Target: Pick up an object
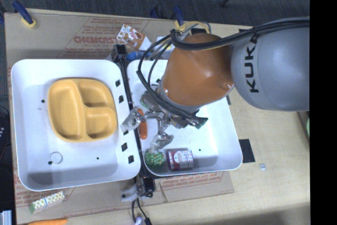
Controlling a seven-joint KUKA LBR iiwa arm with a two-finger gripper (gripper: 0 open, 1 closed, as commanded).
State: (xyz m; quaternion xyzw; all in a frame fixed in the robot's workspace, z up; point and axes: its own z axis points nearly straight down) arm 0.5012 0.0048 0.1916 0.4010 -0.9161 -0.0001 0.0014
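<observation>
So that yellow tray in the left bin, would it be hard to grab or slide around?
The yellow tray looks like moulded plastic, so probably stiff and light. It lies flat with three shallow compartments, so it should slide rather than roll or tip. Its wide body and rounded rim may leave the gripper little to pinch.

"KUKA" runs in black letters down the grey arm point(274, 68); faded red print on the cardboard sheet point(95, 37) beneath the bins is too blurred to read.
</observation>
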